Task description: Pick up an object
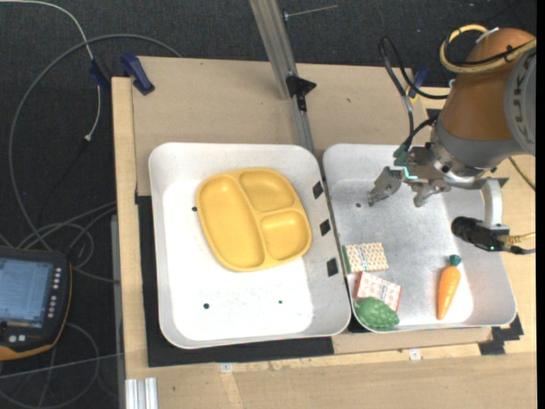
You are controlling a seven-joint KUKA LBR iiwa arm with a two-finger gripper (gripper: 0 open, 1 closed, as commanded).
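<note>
My gripper [402, 192] hangs over the upper middle of the right bin [477, 228], its two fingers spread apart with nothing between them. Below it, near the bin's front left, lie a patterned packet [366, 256], a red and white packet [377, 290] and a green leafy item [376, 314]. An orange carrot [448, 290] with a green top lies at the front right. All of these are well clear of the fingers.
The left bin [238, 313] holds a yellow divided plate [252, 218]. A metal pole [277, 41] rises at the back between the bins. A black cable fitting [479, 232] hangs by the arm at the right bin's right side.
</note>
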